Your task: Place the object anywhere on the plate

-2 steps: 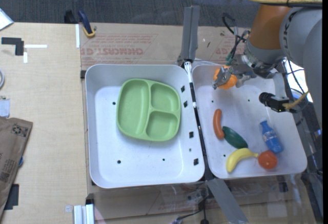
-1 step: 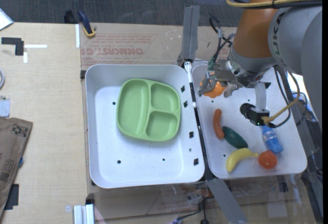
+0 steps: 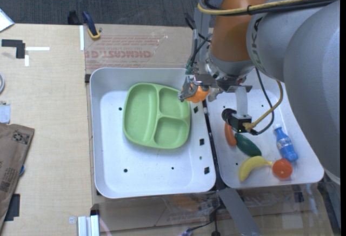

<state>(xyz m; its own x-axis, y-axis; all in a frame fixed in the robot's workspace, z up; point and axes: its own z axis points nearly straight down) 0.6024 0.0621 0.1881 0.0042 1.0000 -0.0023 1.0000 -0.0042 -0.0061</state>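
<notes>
A light green plate (image 3: 157, 116) with three compartments lies in the left bin (image 3: 108, 164), toward its upper right. My gripper (image 3: 193, 90) hangs over the plate's right rim near the wall between the bins. A small orange object (image 3: 198, 94) sits between its fingers, held just above the rim. The grey arm with its orange band comes in from the upper right and hides the top of the right bin.
The right bin (image 3: 303, 170) holds a red and green pepper-like piece (image 3: 241, 141), a yellow banana (image 3: 252, 166), an orange ball (image 3: 282, 168) and a small blue bottle (image 3: 285, 143). A cardboard sheet (image 3: 135, 48) lies behind the left bin.
</notes>
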